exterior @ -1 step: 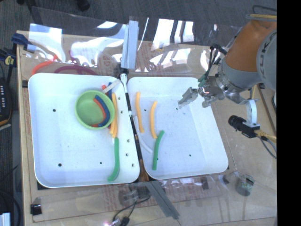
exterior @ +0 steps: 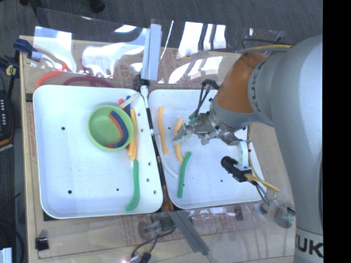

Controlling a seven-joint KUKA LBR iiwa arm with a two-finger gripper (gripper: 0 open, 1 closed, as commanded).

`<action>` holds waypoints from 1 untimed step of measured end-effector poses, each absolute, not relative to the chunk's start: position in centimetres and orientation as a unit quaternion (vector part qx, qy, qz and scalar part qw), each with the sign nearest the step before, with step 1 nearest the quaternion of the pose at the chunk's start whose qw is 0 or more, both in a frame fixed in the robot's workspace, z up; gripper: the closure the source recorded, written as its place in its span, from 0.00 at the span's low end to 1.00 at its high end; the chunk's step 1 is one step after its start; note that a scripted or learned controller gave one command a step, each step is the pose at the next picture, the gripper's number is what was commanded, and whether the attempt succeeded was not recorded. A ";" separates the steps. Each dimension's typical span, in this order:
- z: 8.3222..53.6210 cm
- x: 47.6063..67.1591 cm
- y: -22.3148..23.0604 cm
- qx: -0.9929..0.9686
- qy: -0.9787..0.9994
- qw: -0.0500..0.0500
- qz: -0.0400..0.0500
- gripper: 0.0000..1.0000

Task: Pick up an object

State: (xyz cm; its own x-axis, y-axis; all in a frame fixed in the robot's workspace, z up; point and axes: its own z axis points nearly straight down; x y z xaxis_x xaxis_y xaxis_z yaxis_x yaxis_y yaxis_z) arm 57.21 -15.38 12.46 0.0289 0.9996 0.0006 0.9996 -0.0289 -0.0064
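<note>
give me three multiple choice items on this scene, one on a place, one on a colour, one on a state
1. Where is the round green bowl?
A. left white bin
B. right white bin
C. bare bench

2. What colour is the long curved strip lying below the gripper?
A. red
B. blue
C. green

3. How does the green bowl sit?
A. upside down
B. open side up, with coloured pieces inside
C. on its edge

Answers: 1 A, it sits inside the left bin's walls. 2 C, it is plainly green. 3 B, its inside shows.
</note>
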 end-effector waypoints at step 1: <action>9.6 59.7 -13.5 -0.699 -0.715 -0.002 0.000 0.00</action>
